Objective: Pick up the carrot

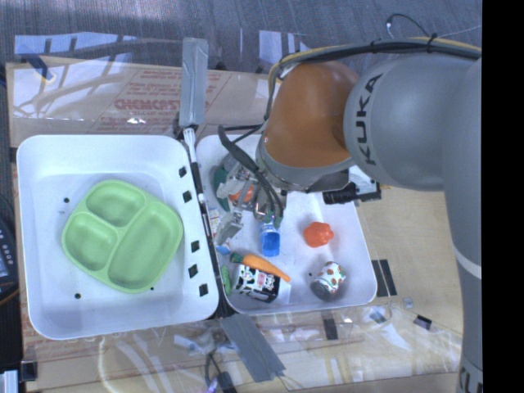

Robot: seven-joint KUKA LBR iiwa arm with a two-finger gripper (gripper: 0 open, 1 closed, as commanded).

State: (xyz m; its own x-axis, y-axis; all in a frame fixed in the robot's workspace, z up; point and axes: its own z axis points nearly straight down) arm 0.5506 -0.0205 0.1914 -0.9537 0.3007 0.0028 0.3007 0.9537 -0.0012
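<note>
Two white bins on surface, green plate (123, 234) in left bin (37, 301), pincer (243, 207) low in right bin (360, 256), grip unclear, carrot (264, 264) just below.

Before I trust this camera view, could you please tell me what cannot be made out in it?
- Gripper: whether it is open or shut, blurred amid cables under the grey arm with its orange band.
- Right white bin: its far part, covered by the arm.
- Thin orange carrot: green end too small to judge.
</note>
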